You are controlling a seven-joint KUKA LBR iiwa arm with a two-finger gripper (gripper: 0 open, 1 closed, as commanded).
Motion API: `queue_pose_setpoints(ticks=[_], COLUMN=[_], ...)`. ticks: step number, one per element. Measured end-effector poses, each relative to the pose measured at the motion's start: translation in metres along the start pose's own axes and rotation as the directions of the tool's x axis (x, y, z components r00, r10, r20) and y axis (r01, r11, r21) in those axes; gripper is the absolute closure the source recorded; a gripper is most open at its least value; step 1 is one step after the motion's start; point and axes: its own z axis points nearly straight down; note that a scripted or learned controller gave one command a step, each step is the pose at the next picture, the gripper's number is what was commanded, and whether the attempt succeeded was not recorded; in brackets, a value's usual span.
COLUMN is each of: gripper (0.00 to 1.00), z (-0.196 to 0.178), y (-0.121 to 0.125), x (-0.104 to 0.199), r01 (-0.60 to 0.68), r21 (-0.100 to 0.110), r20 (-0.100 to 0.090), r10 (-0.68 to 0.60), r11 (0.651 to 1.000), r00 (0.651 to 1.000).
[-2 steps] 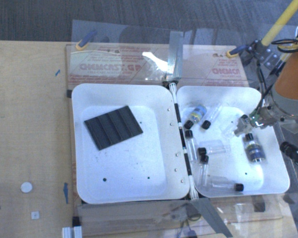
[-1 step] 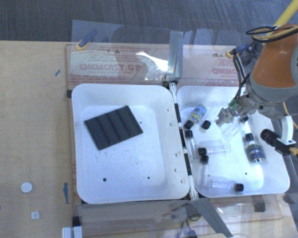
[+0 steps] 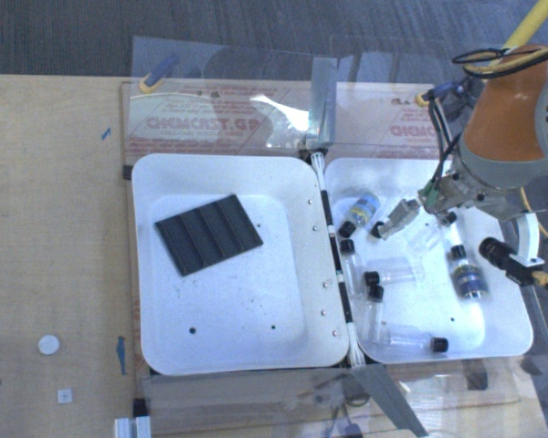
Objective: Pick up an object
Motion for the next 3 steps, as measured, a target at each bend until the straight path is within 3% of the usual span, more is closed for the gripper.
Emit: queue_pose_setpoints(ticks=[1, 2, 3], gripper=[0.00, 0.00, 0.00], z=[0.039, 0.035, 0.093], y=[0.003, -0.052, -0.062], x=[-0.061, -0.086, -0.096], r01=[0.097, 0.121, 0.228], r21=[0.000, 0.002, -0.002], r20=[0.001, -0.003, -0.011], r10=[-0.097, -0.121, -0.228], r11=[0.995, 0.993, 0.974], r00=[0.995, 0.993, 0.974])
